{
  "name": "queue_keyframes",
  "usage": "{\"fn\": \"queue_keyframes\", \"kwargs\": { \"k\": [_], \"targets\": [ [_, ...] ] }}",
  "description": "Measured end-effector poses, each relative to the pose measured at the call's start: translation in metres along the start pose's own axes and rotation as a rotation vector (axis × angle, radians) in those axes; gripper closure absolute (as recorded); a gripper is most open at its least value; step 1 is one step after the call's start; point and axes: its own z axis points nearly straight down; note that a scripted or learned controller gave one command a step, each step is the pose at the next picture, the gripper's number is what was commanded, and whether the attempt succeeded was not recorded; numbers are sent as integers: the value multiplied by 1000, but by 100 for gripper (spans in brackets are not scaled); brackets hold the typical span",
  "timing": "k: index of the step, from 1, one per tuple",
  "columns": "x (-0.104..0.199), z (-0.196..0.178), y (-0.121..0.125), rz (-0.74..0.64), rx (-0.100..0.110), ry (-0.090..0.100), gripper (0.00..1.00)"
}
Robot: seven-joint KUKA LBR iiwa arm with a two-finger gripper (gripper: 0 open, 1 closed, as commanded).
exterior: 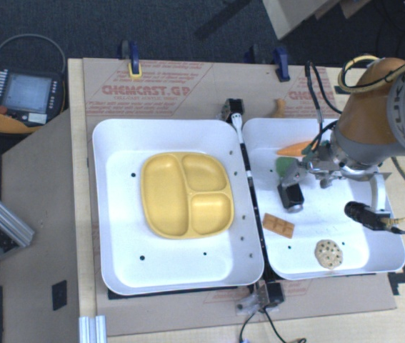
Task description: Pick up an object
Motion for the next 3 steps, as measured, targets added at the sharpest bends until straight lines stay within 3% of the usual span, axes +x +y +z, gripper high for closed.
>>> {"fn": "queue_keyframes", "kwargs": {
  "k": [1, 2, 3],
  "targets": [
    [1, 34, -1, 0, -1, 0, 0],
    [0, 22, 0, 0, -6, -1, 100],
    [1, -21, 2, -1, -12, -4, 100]
  ]
}}
